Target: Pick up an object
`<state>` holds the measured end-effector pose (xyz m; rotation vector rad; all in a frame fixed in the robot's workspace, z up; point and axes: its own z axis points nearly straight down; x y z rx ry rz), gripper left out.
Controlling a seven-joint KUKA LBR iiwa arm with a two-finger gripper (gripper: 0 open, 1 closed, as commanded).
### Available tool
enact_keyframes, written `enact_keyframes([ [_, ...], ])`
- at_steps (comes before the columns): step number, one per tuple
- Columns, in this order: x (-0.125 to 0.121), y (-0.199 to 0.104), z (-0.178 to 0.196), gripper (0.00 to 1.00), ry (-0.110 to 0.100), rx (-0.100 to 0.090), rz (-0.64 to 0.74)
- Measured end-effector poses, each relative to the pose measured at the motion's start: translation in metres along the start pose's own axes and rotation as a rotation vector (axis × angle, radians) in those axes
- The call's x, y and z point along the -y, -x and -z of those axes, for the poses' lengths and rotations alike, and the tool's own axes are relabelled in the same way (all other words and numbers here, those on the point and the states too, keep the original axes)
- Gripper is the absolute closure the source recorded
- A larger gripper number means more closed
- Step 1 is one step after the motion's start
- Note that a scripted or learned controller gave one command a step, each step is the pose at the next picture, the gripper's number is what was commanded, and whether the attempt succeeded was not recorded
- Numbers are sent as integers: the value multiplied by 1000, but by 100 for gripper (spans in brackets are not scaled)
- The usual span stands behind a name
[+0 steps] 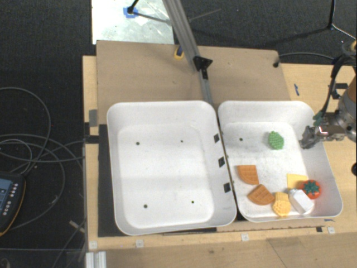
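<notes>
Tool (308, 138) over right bin's (245, 116) right rim, near green piece (275, 140). Finger state unreadable. Nothing visibly held.

We see the arm (347, 102) entering at the right edge of the view, with its wrist lying roughly level and directed leftward. The gripper (308, 138) forms its leftmost visible part, dark grey and angled slightly downward toward the lower left. We note a small red-white glint just behind the fingertips, on the gripper body. Cables run upward along the wrist.
</notes>
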<state>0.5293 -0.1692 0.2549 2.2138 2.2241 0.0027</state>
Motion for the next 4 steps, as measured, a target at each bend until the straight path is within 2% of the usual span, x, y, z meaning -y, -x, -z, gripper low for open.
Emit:
enact_keyframes([
  [2,-11,-119,0,100,-2,-4,7],
  [4,8,-233,-25,100,-4,-4,7],
])
